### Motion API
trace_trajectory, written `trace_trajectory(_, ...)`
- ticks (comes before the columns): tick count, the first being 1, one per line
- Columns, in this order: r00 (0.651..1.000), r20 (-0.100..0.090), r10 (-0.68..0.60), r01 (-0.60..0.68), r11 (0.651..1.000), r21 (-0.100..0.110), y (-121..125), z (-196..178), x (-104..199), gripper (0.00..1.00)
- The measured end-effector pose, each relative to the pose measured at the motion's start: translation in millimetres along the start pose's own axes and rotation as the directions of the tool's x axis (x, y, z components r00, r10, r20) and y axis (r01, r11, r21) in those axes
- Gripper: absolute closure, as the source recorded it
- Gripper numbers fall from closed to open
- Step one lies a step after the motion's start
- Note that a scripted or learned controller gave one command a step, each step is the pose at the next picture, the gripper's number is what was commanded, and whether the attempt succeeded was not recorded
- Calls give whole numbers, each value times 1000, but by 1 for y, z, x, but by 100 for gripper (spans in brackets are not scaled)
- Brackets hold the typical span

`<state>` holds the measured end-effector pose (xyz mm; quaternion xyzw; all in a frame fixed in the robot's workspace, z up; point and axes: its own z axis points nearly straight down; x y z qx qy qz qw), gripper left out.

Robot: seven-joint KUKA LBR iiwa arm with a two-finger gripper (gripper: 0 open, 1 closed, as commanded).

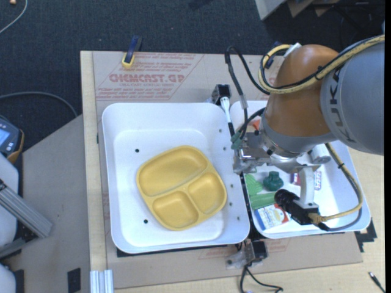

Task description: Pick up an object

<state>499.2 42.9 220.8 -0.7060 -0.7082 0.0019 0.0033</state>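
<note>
The arm [305, 96] hangs over the right bin [348, 163], hiding its tool; whether that is open or closed I cannot tell. The left bin [122, 133] holds a yellow tray [180, 187]. Green items [266, 188] lie below the wrist, seemingly unlifted, so picking remains.

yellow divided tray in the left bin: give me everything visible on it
The yellow three-compartment plastic tray has rounded corners and a matte, moulded look. One long compartment runs along its far side and two smaller ones sit nearer the camera, split by raised ridges. It lies flat and right way up, turned at an angle, on the floor of the left shallow white bin. Its compartments hold nothing. Nothing else touches it.
</note>
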Motion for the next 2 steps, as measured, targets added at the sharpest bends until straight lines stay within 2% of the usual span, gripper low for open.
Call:
trace_trajectory(1,1000,2,1,-1,1000,-10,2,-13,7,100)
trace_trajectory(2,1000,2,2,-2,1000,-9,2,-14,11,100)
